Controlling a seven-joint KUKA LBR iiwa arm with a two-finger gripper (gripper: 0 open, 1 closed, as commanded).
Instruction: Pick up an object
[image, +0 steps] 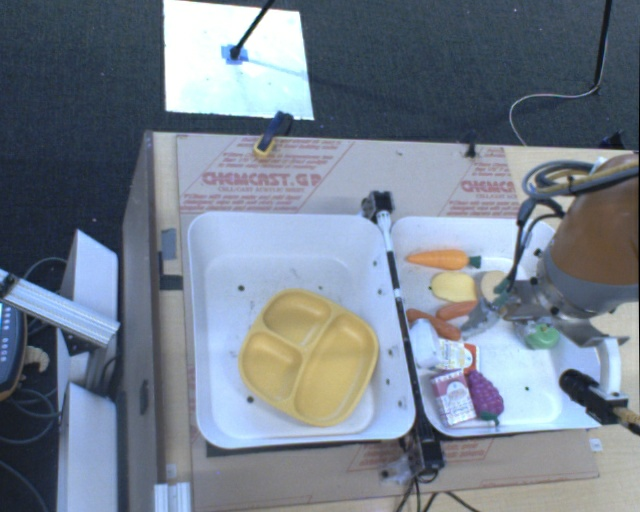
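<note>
Tool: my tool (487, 316) sits low in the right bin (545, 408), at the end of the grey arm (590, 250) that reaches in from the right. I see metal parts near the toy food, but I cannot tell how far the tool is spread, and I see nothing held in it.

Right bin: it holds a cluster of small toys. A carrot (437, 259) lies along the far side. A pale yellow round piece (455, 287) sits just beneath it. Two small orange-red sausage shapes (440, 318) lie beside the tool tip. A white carton (453, 355) and a red and white carton (452, 397) sit nearer the front, touching a purple grape bunch (487, 394). A small green piece (542, 336) lies under the arm.

Left bin: the left bin (215, 300) holds a yellow divided plate (308, 355), lying flat.

Nearest target: I judge the sausage shapes or the pale yellow piece to be closest to the tool.

Handling: these look like light, hollow plastic toys, stiff and smooth, likely to slip or roll if pinched off centre. I would take a sausage shape across its narrow middle.

Risk: the pieces are crowded, so a neighbour may be nudged.

Desk: the desk (300, 175) carries both bins side by side.
</note>
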